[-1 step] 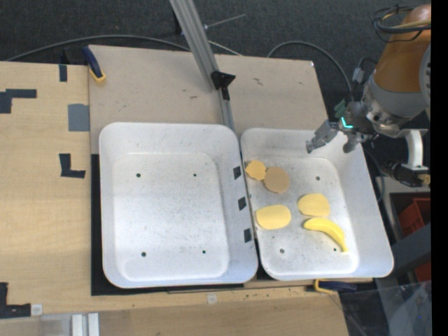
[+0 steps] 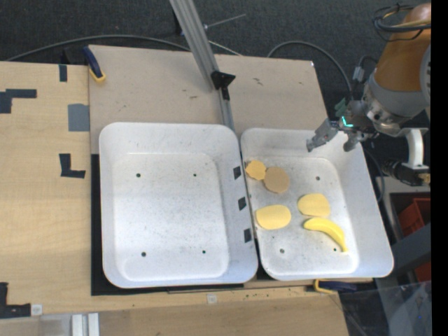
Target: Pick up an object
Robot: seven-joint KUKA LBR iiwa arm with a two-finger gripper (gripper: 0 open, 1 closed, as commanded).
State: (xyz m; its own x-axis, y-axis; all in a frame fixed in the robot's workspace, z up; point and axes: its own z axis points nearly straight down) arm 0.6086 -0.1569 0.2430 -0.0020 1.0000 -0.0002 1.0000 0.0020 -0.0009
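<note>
The right bin (image 2: 364, 208) holds several small food-like pieces: a yellow banana (image 2: 327, 232) near its front right, a pale yellow oval (image 2: 273, 217) at centre, another yellow oval (image 2: 313, 204) beside it, a tan round piece (image 2: 277, 180) and a small yellow piece (image 2: 255, 170) touching it. My gripper (image 2: 334, 136) hangs over the bin's back right rim, above and to the right of the pieces. Its two fingers are spread apart with nothing between them.
The left bin (image 2: 112, 187) lies beside the right one. A slanted metal pole (image 2: 199, 37) rises from the back edge between the bins. Cables run over the dark floor behind. A blue and yellow clamp (image 2: 94, 65) sits at the bench's back left.
</note>
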